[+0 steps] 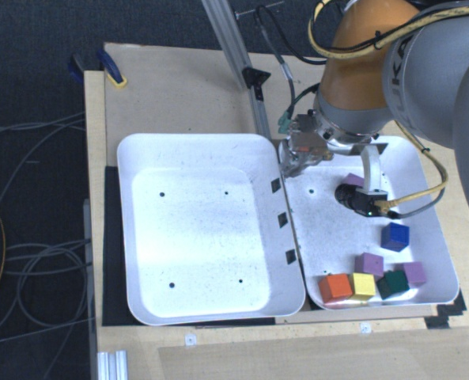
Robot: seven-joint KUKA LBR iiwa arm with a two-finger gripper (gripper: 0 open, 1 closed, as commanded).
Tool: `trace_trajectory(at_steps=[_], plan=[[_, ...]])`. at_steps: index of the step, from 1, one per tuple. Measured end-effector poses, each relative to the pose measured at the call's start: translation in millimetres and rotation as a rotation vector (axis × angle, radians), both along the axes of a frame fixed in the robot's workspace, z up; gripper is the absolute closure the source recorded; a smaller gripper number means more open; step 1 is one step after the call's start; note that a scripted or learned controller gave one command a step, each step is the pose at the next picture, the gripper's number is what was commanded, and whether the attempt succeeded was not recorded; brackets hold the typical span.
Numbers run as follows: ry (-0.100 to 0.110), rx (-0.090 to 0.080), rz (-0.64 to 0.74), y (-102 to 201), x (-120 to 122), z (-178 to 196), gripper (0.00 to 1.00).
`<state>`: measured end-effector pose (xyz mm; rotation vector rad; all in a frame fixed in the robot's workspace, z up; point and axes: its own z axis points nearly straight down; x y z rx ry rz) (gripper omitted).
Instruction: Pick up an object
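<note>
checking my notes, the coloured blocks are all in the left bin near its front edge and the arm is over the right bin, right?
Not quite: the camera view shows the coloured blocks in the right bin, near its front edge. The left bin holds none. The arm is over the right bin, as you noted.

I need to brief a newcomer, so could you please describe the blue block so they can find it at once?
Look in the right-hand white bin, toward its near right corner. The blue block sits alone there, just above the cluster of coloured blocks along the bin's near edge. It is the only blue one.
</note>
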<state>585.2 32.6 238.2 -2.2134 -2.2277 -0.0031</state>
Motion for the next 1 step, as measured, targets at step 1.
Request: trace_trajectory(at_steps=[1], plan=[[0.004,0.001,0.0,51.1,-20.3,-5.6,1.0]])
